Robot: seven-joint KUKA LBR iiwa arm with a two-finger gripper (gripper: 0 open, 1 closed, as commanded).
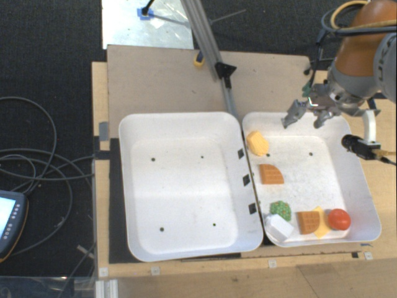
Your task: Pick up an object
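My gripper (306,118) hangs open over the far edge of the right bin (363,197), its two fingers spread and nothing between them. Inside that bin lie a yellow lump (258,144) at the far left, an orange waffle-like block (271,174) below it, a green bumpy piece (280,210), a white block (279,227), an orange square (307,221) on a yellow wedge (322,226), and a red ball (339,218) at the near right. The gripper is up and to the right of the yellow lump, apart from it.
The left bin (186,185) sits beside the right one, joined by black clips (245,180). A grey pole (208,39) slants across the back of the bench. Cables and a tablet (9,219) lie on the floor at left.
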